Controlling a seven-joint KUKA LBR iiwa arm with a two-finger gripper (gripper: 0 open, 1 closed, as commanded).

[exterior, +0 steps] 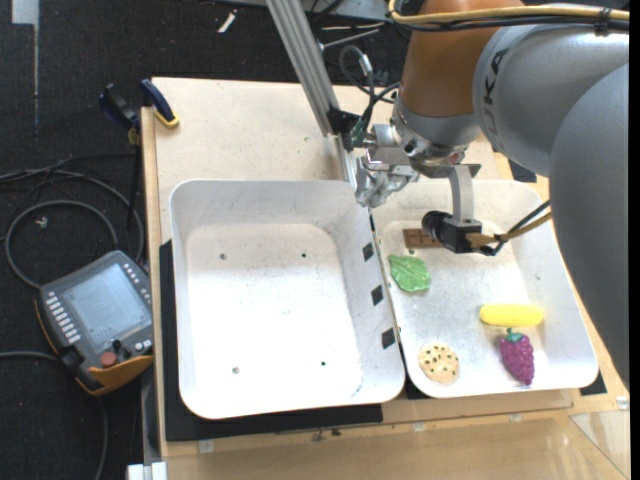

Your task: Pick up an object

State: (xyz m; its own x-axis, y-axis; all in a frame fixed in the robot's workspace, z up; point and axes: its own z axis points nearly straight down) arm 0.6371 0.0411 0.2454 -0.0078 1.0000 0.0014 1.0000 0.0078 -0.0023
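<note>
The right bin (560, 268) holds a green leafy toy (410, 273), a yellow toy (511, 315), a purple bunch of grapes (518, 356) and a round speckled cookie (438, 362). A small brown piece (413, 238) lies near the bin's back, partly hidden by a black part of the arm (452, 232). My gripper (373, 184) hangs over the back left corner of the right bin, by the rim shared with the left bin. It is well behind the green toy and nothing shows in its grasp.
The left bin (200, 208) sits beside the right one. A slanted aluminium strut (305, 58) rises just behind the gripper. A teach pendant (95, 318) lies off the bench at left, and a blue and yellow clamp (155, 103) is at the back left corner.
</note>
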